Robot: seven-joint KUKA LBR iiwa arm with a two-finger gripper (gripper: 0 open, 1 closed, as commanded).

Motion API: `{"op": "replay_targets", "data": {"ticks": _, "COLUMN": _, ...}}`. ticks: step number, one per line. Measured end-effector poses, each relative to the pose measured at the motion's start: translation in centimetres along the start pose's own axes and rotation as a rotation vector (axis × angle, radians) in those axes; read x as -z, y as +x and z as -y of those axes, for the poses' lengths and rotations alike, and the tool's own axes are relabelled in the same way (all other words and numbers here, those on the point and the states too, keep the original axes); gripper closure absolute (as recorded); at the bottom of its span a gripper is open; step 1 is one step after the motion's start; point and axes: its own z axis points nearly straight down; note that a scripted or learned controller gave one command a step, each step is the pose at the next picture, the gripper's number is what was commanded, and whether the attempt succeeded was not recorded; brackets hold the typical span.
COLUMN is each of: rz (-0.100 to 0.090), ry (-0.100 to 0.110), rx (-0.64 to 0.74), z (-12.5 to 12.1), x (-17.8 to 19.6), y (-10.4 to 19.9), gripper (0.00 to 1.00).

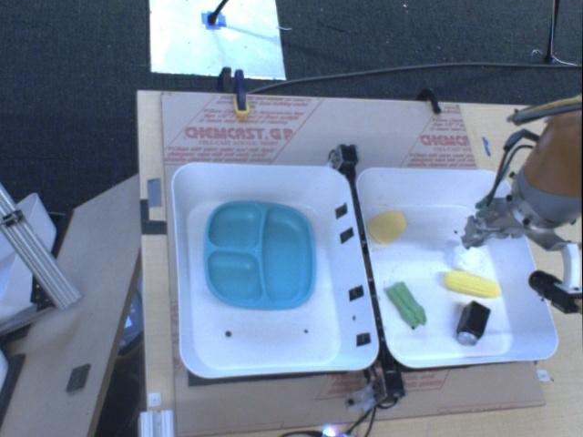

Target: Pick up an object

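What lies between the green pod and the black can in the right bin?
Bare white bin floor, seen in the camera view, separates the green pod from the black can.

Teal plate [260,253], yellow corn [472,284]

two bins [273,176], one tray [260,254] (blue)

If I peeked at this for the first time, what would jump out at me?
The big blue divided plate lying alone in the left bin. Then the right bin, with its yellow corn cob, green pea pod and yellow lemon-like piece, and the robot's gripper reaching in from the right.
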Motion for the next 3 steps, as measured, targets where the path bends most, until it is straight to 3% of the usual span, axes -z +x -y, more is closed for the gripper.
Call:
{"op": "replay_targets", "data": {"ticks": 2, "rz": -0.007, "ry": 0.009, "rx": 0.004, "z": 0.0, "x": 9.1, "y": -0.3, "gripper": 1.0}}
{"op": "replay_targets", "data": {"ticks": 3, "rz": -0.008, "ry": 0.011, "rx": 0.005, "z": -0.2, "x": 11.2, "y": -0.4, "gripper": 1.0}}
